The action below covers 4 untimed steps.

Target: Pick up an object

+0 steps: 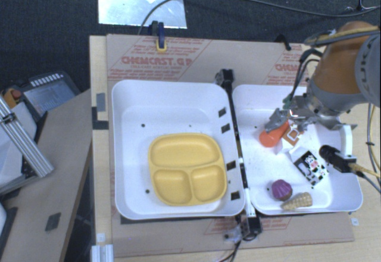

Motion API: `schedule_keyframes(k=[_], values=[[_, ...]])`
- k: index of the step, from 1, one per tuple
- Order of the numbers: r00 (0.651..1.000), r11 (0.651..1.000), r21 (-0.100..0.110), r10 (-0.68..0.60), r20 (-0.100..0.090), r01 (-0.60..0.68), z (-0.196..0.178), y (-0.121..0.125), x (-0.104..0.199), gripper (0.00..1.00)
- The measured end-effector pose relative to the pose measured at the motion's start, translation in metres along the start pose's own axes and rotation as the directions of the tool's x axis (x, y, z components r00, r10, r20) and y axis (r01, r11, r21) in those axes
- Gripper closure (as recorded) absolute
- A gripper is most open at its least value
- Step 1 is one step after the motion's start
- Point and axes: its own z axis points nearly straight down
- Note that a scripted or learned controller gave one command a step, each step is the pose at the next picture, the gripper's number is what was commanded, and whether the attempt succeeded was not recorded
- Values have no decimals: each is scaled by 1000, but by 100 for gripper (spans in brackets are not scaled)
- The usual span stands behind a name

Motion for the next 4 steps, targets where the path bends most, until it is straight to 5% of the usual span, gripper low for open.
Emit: schedule_keyframes(k=[2, 3, 4], values=[[1000, 1000, -22, 3, 7, -3, 66, -2, -9, 0], [1000, 999, -35, 4, 14, -4, 54, 1, -12, 100], [1000, 1000, -9, -3, 1, 3, -10, 1, -10, 100]])
